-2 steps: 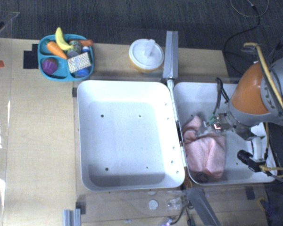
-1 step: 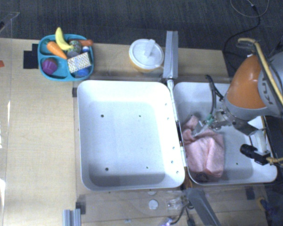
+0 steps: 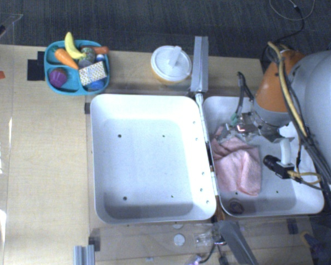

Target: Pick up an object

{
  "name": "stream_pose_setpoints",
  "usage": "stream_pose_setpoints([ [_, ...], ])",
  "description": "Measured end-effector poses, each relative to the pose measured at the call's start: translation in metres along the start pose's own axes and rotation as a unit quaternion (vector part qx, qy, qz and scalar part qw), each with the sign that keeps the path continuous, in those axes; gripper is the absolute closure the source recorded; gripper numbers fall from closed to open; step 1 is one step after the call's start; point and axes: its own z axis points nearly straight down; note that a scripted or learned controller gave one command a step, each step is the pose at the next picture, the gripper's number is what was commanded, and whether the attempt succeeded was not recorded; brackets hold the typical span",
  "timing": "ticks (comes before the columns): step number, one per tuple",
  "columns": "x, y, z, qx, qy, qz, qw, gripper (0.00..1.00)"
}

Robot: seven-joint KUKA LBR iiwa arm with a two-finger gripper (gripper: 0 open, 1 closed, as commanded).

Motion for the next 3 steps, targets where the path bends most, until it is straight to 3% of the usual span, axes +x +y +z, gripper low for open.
stream_pose_setpoints([
  [1, -0.005, -0.010, 0.000, -0.001, 0.000, -0.048, 0.9988, 0.00],
  [2, -0.004, -0.007, -0.013, -0.004, -0.001, -0.051, 0.9987, 1.00],
  [3, 0.005, 0.041, -0.096, 0.003, 0.001, -0.153, 0.9882, 1.00],
])
